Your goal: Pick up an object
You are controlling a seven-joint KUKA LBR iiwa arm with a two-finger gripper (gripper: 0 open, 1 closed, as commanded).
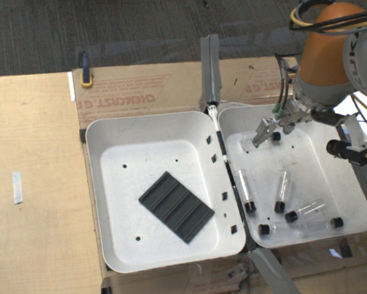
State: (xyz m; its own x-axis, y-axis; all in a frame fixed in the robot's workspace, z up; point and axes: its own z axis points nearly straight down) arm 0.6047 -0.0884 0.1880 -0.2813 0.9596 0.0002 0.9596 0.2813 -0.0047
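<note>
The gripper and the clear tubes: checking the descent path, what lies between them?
In the camera view, only bare white bin floor separates the gripper from the nearest clear tube.

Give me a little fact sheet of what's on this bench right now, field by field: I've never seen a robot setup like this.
left bin: holds one dark ribbed rectangular block, lying flat, turned diagonally
right bin: holds several clear tubes with black caps, scattered in its near half
arm: grey and orange, reaching in from the right
gripper: above the far part of the right bin, nothing visibly between its fingers
bench surface: light wood, cardboard under the bins
</note>
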